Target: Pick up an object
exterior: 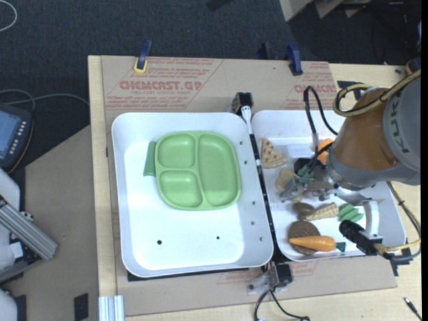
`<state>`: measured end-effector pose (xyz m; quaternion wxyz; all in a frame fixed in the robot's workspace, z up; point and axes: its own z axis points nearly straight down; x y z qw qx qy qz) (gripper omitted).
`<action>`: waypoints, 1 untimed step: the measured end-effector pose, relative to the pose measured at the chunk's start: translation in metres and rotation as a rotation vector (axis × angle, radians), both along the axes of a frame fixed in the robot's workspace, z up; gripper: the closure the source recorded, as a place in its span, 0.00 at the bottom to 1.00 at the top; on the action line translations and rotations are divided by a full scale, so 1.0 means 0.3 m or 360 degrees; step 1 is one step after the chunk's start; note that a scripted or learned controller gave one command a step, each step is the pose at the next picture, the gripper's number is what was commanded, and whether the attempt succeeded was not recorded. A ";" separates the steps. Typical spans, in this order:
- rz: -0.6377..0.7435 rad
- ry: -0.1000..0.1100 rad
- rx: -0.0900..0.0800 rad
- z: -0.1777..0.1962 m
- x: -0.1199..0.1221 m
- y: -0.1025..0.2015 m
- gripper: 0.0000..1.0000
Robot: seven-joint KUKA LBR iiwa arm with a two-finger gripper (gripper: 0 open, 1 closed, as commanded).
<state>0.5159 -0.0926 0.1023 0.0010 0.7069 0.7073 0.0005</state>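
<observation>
Your tool (306, 178) is reaching down into the right bin (284, 120), among the small toy foods — you cannot tell its state. A pizza slice (271, 152) is lying just up-left of it; a carrot (313, 243) and a brown round piece (303, 229) are sitting below it. A green divided plate (198, 170) is resting in the left bin (134, 199), well off to its left.

On my feed the two bins sit side by side on the surface (100, 179). The left bin (134, 233) holds a divided tray (198, 169) toward its back. The right bin (281, 122) is crowded: a pizza slice (271, 152) behind, a carrot (313, 243) in front, the arm (374, 146) over its right half.
</observation>
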 end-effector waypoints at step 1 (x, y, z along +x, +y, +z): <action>-0.0002 0.0010 0.0004 -0.062 -0.002 0.002 0.00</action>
